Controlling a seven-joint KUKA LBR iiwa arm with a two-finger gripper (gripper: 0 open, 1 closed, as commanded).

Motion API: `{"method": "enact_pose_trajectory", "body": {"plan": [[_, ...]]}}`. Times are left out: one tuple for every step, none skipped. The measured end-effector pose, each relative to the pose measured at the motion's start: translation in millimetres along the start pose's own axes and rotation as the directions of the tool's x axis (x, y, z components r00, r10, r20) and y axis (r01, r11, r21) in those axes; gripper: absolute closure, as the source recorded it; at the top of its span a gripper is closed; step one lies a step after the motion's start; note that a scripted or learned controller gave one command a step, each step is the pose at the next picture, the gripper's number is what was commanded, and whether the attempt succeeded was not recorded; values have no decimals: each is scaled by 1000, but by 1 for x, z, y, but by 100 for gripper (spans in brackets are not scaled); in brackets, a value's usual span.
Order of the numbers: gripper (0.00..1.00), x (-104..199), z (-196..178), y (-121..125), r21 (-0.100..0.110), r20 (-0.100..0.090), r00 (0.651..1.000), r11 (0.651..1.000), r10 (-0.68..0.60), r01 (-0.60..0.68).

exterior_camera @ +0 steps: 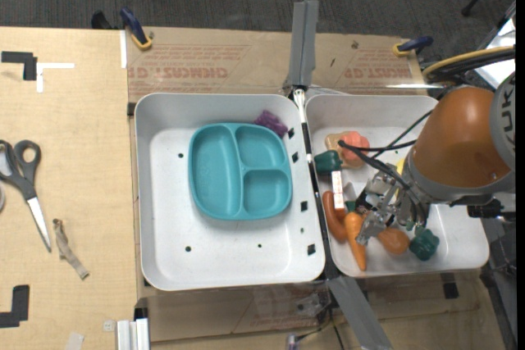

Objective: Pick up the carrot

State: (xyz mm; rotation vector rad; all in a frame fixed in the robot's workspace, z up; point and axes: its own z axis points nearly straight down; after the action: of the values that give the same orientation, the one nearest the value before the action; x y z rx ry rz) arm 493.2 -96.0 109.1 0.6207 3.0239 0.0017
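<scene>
Beside carrot (355, 238): claw (379, 219), orange fruit (394, 240) (touching?), teal toy (424, 245).

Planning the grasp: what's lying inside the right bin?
Right bin holds the carrot, a teal block, a pink piece and a green piece. The arm covers more.

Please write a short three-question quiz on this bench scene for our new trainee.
1. True or false: the carrot lies in the right bin.
2. Which item sits in the left bin? A) teal divided plate B) scissors C) carrot
3. Fill in: the tool hovers just to the ____ of the carrot in the camera view.

Key: 1 true; 2 A; 3 right.
</scene>
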Motion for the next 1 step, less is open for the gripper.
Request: {"method": "enact_pose_trajectory", "body": {"plan": [[0,2,2,2,-1,-7,992,992,127,-127]]}}
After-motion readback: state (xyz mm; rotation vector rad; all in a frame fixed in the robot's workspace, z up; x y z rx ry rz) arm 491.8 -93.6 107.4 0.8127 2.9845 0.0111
